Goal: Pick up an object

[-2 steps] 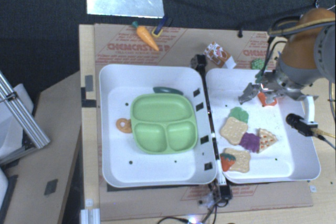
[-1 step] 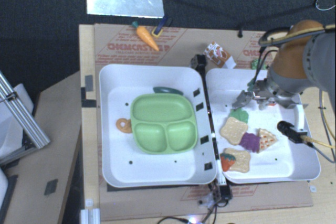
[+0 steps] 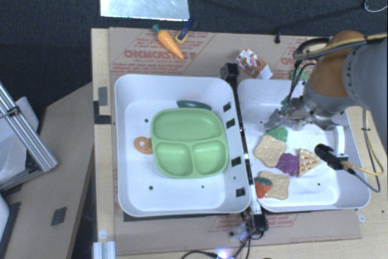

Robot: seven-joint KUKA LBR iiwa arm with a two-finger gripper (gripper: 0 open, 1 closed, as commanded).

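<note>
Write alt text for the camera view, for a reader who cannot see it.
A grey robot arm reaches from the right, its gripper low over the right white bin, just above a green toy piece among toy foods. The left white bin holds a green divided plate and a small pretzel. A toy carrot lies on the cardboard behind.

You're looking down on a tan cardboard-covered bench (image 3: 200, 54) carrying two shallow white bins, the left bin (image 3: 130, 94) and the right bin (image 3: 354, 194), touching side by side. Behind them lie an orange toy carrot (image 3: 170, 43) and a small red-and-white packet (image 3: 251, 62).
</note>
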